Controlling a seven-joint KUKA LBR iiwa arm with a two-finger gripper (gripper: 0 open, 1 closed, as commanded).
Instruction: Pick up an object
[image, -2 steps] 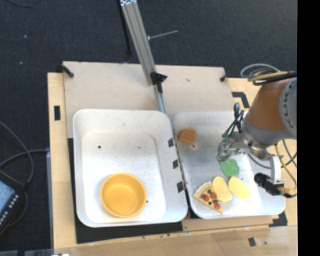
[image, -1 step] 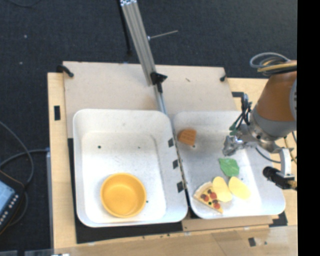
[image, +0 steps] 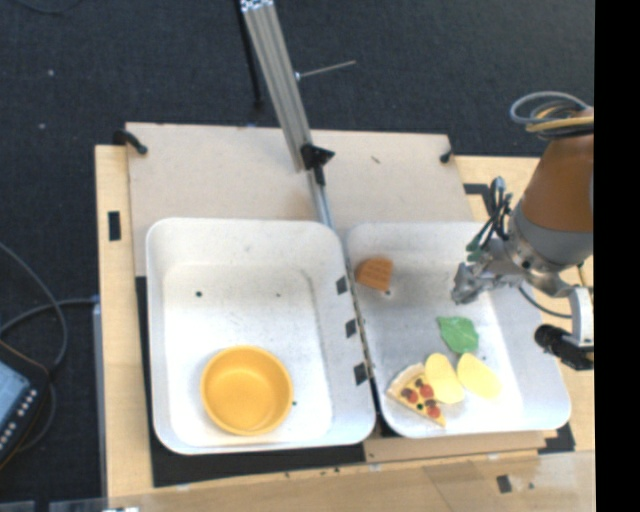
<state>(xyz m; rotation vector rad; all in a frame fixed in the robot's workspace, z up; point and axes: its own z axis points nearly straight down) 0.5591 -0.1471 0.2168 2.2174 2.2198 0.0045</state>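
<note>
The right bin (image: 420, 245) holds a brown rounded piece (image: 375, 273) near its left wall, a green flat piece (image: 459, 333), two pale yellow pieces (image: 462, 377) and a pizza-slice toy (image: 415, 393) near the front. My gripper (image: 466, 287) hangs over the right bin's middle right, just above and behind the green piece, to the right of the brown one. I see nothing between its fingers. The left bin (image: 250, 250) holds a yellow bowl (image: 246, 389) at its front.
A metal pole (image: 287, 95) slants from the back of the bench down to the gap between the bins. The arm's orange band (image: 560, 190) and grey wrist stand over the right bin's right rim. Cables lie at the far left.
</note>
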